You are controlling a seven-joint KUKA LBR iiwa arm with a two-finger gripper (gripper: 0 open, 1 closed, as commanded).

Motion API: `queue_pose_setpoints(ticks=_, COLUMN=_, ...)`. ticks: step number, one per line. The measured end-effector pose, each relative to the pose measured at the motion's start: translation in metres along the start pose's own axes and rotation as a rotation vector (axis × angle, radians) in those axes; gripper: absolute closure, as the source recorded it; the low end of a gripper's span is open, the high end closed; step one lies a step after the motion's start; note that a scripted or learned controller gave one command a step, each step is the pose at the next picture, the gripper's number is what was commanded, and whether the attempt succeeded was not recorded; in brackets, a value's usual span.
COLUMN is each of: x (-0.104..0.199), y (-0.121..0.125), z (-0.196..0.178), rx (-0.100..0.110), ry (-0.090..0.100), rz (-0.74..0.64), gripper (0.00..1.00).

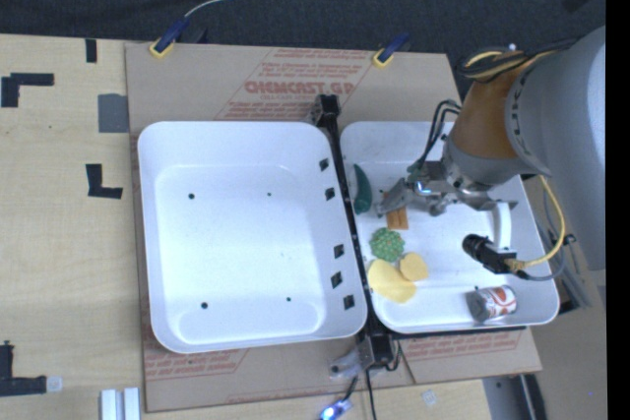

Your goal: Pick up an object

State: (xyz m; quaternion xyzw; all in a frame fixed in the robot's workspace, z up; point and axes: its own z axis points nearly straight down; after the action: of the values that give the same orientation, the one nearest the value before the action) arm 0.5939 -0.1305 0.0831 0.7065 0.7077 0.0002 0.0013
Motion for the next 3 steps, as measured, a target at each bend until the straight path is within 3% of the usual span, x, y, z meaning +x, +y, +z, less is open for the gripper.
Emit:
queue_pose_setpoints(ticks=1, x=0.038, y=0.013, z=-0.290, rx=-0.016, ry=-0.001, rz=-0.003, gripper=0.00)
queue_pose_setpoints(ticks=2, x=0.037, y=0.012, z=-0.289, rx=0.002, ry=-0.001, rz=-0.001, gripper=1.00)
queue_pose_setpoints(ticks=3, x=0.044, y=-0.006, z=-0.418, rx=-0.013, ry=-0.001, rz=-0.001, gripper=1.00)
